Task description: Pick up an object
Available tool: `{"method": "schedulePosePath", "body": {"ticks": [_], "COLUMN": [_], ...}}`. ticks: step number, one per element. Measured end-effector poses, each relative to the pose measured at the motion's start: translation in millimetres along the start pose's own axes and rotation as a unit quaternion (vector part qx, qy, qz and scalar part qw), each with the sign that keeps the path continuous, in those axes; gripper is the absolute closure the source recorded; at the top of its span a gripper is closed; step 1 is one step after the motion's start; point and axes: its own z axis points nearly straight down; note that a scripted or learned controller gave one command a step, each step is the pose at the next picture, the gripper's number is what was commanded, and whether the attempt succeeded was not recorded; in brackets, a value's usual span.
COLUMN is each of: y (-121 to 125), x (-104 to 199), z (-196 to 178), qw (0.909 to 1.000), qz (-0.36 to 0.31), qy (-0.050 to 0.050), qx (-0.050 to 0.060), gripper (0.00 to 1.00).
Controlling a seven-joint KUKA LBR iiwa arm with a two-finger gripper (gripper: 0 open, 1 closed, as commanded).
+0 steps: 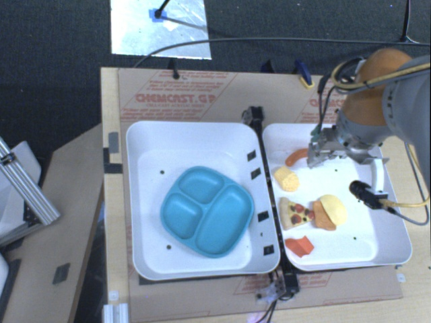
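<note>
**Gripper low over the right bin's toy food**

From above, the gripper (320, 152) sits beside an orange sausage-shaped piece (295, 157) near the right bin's (394, 247) back wall. Whether it grips anything, I cannot tell. Nearby lie a yellow corn piece (287, 178), pizza slice (295, 213) and red wedge (300, 246). The left bin (145, 247) holds a blue divided plate (207, 210).

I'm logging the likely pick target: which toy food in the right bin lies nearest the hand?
The orange sausage-like piece, lying just left of the hand; the other foods lie lower in the bin.
</note>
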Motion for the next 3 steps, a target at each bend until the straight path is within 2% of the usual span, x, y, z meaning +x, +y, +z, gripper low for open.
{"method": "schedulePosePath", "body": {"ticks": [1, 2, 3], "y": [-1, 0, -13], "x": [-4, -5, 43], "z": [-64, -89, -101], "qw": [1.0, 1.0, 1.0], "qz": [0.0, -0.001, -0.003], "qy": [0.0, 0.0, 0.001], "qx": [-0.002, 0.0, 0.001], "gripper": [1.0, 1.0, 1.0]}}
